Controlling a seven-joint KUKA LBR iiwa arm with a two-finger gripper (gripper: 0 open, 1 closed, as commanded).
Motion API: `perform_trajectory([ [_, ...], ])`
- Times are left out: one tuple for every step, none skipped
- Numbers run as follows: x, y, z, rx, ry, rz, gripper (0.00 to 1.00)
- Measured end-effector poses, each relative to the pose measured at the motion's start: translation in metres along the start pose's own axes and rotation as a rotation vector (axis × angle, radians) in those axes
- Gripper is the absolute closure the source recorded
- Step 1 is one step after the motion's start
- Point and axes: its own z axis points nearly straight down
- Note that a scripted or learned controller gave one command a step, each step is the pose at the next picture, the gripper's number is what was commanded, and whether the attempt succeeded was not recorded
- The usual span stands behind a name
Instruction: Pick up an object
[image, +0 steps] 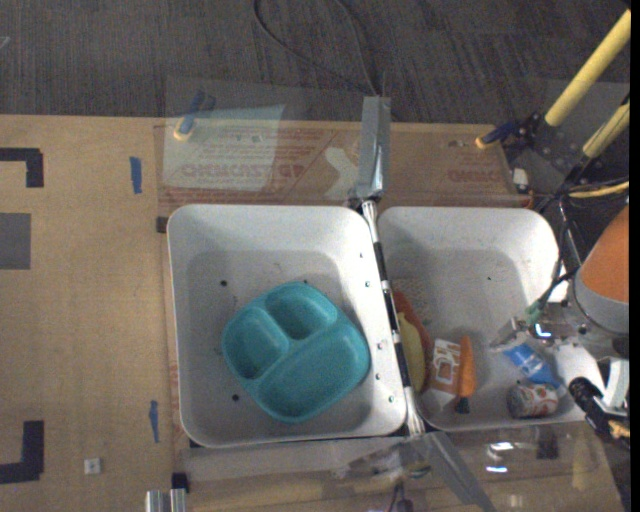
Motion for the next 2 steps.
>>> perform_trajectory([
  [-0.003,-0.001,-0.009,-0.002,-0.002,0.007,1.0],
  [0.058,0.009,-0.111,0.0,0.0,0.049,1.0],
])
